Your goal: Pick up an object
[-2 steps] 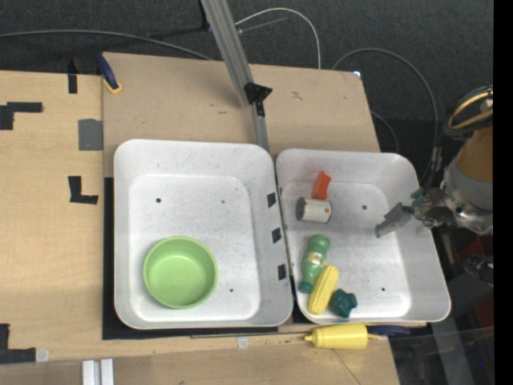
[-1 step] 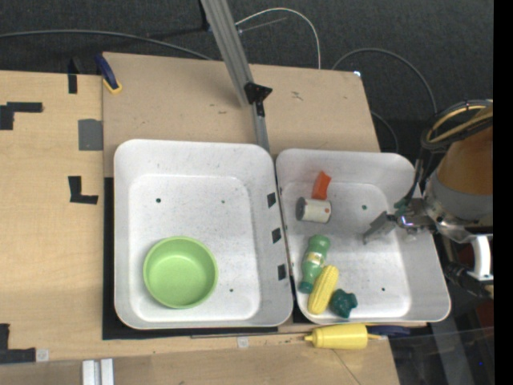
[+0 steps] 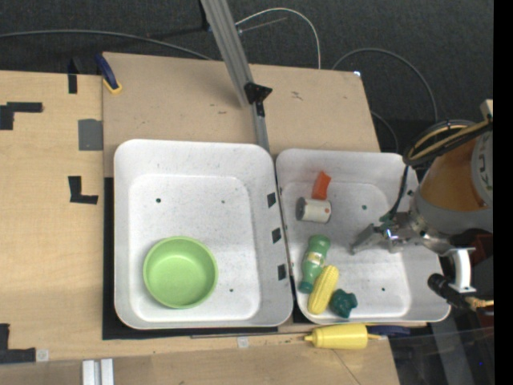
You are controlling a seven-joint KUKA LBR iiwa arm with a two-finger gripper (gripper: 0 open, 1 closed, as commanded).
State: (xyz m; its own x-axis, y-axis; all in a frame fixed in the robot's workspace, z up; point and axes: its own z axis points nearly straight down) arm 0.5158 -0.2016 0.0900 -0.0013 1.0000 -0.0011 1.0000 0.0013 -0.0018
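Camera view: one green bowl (image 3: 180,272), five small objects, gripper (image 3: 362,241) jaws' state unclear.

Two shallow white bins sit side by side on the desk (image 3: 200,103). The left bin (image 3: 128,167) holds a green bowl (image 3: 180,272) near its front left corner. The right bin (image 3: 385,167) holds an orange piece (image 3: 321,185), a small white cylinder (image 3: 315,210) just in front of it, a green bottle (image 3: 313,261), a yellow corn cob (image 3: 323,288) touching the bottle, and a dark green lump (image 3: 344,303). A yellow bottle (image 3: 341,337) lies on the desk just outside the right bin's front rim. The gripper (image 3: 365,239) hangs low over bare bin floor, apart from the objects.
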